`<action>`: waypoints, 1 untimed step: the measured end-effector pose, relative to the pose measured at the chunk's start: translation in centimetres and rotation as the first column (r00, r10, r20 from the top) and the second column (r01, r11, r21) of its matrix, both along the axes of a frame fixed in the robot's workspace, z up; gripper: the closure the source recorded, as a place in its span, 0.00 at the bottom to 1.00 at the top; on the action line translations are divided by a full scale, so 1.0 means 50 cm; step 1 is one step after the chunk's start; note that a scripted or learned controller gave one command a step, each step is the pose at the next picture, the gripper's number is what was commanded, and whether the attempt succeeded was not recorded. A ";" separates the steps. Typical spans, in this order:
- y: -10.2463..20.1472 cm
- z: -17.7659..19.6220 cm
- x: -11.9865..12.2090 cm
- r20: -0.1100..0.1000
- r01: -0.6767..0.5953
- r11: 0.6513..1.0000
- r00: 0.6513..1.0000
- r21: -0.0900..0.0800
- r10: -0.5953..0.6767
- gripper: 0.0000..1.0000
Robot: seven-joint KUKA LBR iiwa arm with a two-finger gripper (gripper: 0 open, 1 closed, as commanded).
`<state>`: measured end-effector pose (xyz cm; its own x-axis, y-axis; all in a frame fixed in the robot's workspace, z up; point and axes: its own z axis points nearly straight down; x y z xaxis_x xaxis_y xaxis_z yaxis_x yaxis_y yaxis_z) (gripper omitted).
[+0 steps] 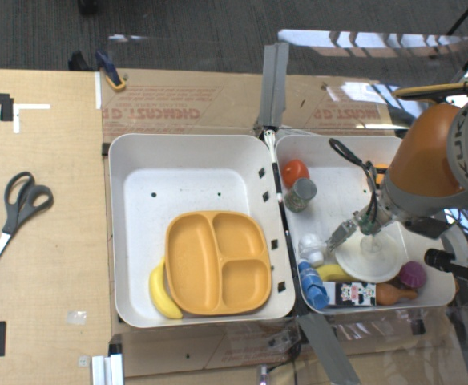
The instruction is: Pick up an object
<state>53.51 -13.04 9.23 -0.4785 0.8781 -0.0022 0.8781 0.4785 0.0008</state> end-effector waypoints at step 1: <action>-0.154 0.143 0.102 0.000 0.121 0.993 0.993 0.000 -0.121 0.00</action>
